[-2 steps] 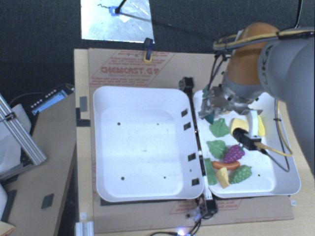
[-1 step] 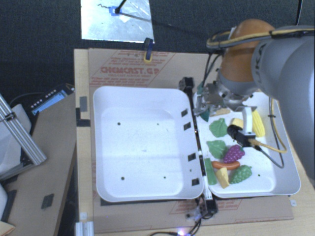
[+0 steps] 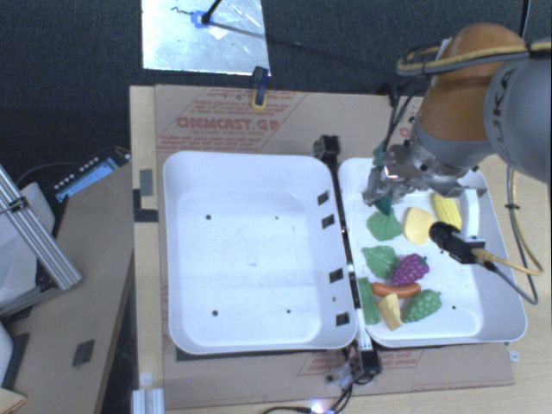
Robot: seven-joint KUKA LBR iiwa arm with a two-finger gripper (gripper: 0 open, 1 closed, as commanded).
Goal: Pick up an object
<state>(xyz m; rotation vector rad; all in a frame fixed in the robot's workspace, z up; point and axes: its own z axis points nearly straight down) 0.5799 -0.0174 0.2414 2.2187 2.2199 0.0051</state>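
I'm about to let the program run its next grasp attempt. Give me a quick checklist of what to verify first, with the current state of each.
1. Gripper over the right bin: ok.
2. Finger opening: cannot tell.
3. Anything already held: cannot tell.
4. Target nearby: ok, green leaf toy lies just below the gripper.
5. Target isolated: not ok, yellow piece sits right beside it.
6. Black cabled part hangs over the toys: not ok.

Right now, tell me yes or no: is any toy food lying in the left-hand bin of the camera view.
No: the purple grapes, yellow corn and the other toy foods all lie in the right bin, under the gripper.
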